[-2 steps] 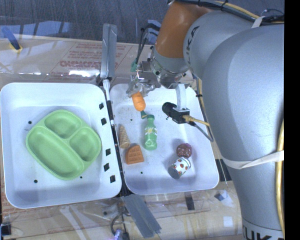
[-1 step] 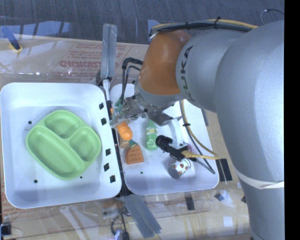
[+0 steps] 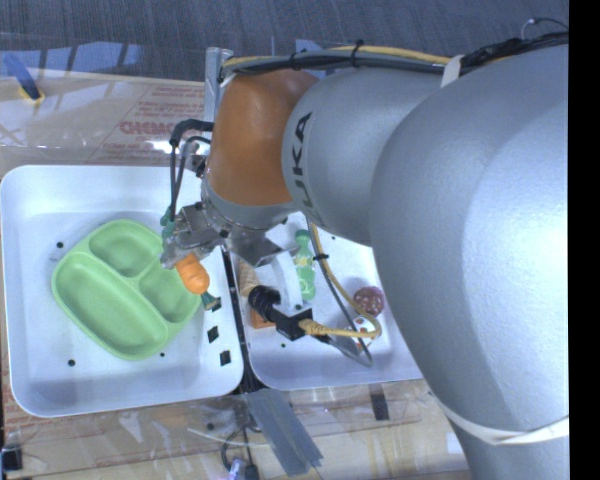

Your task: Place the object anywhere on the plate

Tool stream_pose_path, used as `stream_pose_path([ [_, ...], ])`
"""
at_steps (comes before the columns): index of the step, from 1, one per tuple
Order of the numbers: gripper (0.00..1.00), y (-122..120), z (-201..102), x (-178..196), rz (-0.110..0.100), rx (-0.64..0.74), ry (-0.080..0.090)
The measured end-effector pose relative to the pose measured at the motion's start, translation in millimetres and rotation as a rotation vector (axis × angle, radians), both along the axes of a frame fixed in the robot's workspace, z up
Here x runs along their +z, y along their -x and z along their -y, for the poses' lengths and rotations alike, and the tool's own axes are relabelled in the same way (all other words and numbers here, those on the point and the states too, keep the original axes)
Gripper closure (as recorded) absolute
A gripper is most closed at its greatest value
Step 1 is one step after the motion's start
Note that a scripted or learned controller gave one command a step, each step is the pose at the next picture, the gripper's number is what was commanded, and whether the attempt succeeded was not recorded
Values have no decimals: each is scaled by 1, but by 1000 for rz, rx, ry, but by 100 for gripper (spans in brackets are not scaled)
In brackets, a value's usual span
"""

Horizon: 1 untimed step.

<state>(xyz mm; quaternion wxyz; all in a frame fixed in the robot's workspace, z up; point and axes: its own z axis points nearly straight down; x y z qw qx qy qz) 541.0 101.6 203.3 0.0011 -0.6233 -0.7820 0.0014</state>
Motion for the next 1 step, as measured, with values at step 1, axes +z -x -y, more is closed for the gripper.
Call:
stream_pose_path([
  [1, 0, 0, 1, 0, 0, -2, 0],
])
